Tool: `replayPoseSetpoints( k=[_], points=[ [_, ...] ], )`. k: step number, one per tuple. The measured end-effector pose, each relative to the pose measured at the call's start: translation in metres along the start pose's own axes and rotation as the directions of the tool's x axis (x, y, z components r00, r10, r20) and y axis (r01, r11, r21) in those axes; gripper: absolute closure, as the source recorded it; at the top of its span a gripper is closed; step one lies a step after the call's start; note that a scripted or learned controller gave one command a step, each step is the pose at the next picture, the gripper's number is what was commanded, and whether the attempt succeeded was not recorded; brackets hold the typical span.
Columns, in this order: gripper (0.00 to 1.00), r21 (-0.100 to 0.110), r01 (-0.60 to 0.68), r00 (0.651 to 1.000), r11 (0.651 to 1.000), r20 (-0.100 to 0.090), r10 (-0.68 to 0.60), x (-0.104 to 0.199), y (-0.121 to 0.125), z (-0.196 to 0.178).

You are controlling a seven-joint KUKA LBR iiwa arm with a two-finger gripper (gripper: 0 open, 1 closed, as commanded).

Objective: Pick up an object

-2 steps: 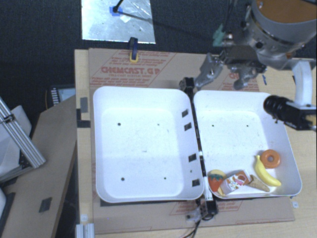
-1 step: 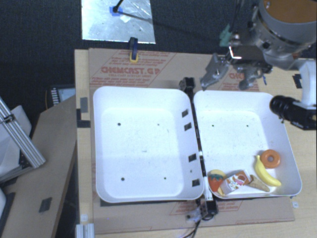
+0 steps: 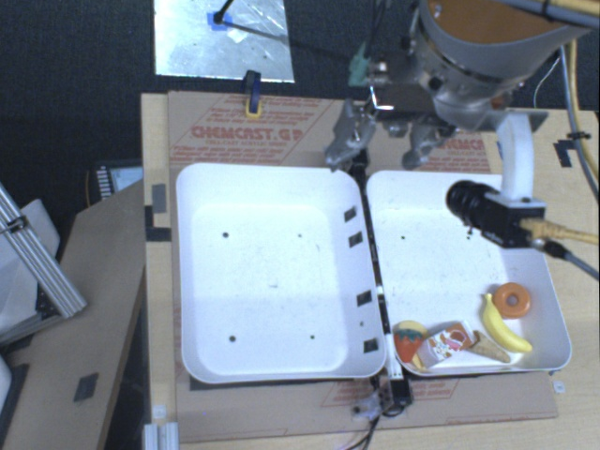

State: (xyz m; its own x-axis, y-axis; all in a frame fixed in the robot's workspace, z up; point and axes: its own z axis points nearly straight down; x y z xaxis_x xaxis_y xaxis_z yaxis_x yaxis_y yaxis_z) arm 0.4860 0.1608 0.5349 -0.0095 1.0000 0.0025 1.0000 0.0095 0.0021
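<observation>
White plastic made up both shallow bins, which sat side by side on a sheet of brown cardboard (image 3: 281, 129) printed with red lettering. The left bin (image 3: 202, 345) showed only its bare floor with a few small dark dots. The right bin (image 3: 553, 336) held all the objects, gathered along its near edge and near right corner. A yellow banana (image 3: 502, 328) lay curved there, and an orange ring-shaped piece like a doughnut (image 3: 512, 299) rested just beside its upper end. To the left of the banana lay a small red and white packet (image 3: 444, 342), with a tan wedge (image 3: 487, 348) between the packet and the banana. At the left end of the group sat a round orange and red fruit-like piece (image 3: 410, 338), close to the wall shared by the bins. A black cylinder on a white bracket (image 3: 485, 210) stood over the right bin's far right part.

The gripper (image 3: 382, 150) hung above the far rims of the bins, near where they met, well apart from the objects. Its two grey fingers (image 3: 345, 143) stood spread apart, with nothing between them. A blue and yellow clamp (image 3: 252, 94) sat on the cardboard's far edge, and a shiny metal plate (image 3: 223, 24) lay beyond it.
</observation>
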Motion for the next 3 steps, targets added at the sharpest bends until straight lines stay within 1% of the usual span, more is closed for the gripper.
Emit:
replayPoseSetpoints(
  k=[1,2,3],
  points=[
    [0.00,0.000,-0.004,1.000,1.000,0.001,0.004,0.004,0.000,0.000],
    [0.00,0.001,0.001,1.000,1.000,0.000,-0.001,0.068,0.000,0.000],
    [1.00,-0.002,-0.004,1.000,1.000,-0.001,0.004,0.065,0.001,-0.011]
  ],
)
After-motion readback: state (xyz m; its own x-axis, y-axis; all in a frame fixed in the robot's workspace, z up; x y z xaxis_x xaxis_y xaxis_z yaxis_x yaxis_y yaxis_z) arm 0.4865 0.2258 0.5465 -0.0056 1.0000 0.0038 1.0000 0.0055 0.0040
